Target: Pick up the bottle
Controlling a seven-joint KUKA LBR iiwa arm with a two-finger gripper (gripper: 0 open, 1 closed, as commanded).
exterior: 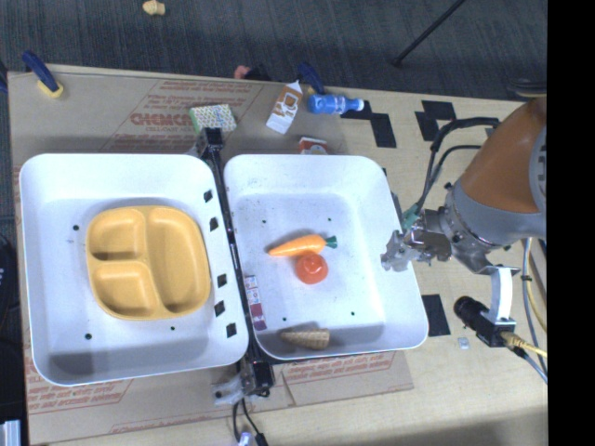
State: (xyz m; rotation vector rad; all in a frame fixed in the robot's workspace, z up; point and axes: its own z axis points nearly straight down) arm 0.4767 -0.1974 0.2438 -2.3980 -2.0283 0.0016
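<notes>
just one cam, fixed above the bench (121,100), tilted down over both white bins (56,184), arm (502,184) coming in from the right, probably mid-distance

The bottle (333,105) lies on the bench behind the right bin (372,179), with open bench on its right side. A small carton (285,108) sits close on its left. Inside the right bin, a carrot (299,245) and a red ball (311,268) touch in the middle, with bare floor around them.
</notes>
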